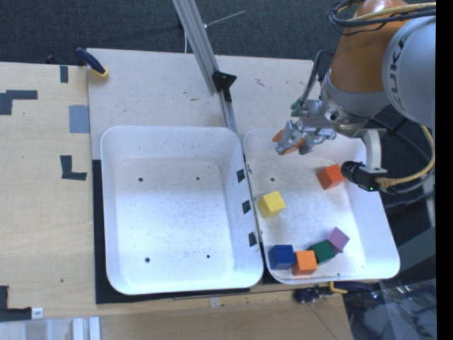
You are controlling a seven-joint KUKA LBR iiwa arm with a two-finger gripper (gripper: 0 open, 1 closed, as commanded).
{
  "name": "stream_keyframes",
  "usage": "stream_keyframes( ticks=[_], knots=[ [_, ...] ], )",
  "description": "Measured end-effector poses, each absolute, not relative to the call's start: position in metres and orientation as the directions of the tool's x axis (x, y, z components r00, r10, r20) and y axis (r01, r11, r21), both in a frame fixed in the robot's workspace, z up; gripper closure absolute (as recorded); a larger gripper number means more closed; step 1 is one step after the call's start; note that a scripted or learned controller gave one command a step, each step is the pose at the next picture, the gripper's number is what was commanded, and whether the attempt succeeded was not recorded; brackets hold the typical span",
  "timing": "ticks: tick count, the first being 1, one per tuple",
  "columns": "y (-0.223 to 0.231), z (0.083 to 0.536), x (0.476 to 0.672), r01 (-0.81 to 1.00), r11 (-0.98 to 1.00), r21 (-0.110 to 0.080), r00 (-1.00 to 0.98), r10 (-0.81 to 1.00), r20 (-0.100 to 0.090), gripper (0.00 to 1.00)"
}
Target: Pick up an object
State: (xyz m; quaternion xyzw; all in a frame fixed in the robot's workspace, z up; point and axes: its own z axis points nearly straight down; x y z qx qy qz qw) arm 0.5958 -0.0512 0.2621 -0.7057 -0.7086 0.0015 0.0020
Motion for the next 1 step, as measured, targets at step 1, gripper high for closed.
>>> stream_keyframes(
  ticks=[1],
  knots=[
    [-0.0035, 0.2657, 0.5773, 1.000, 0.006, -0.004, -0.006, 1.000, 0.001, 1.00]
  ],
)
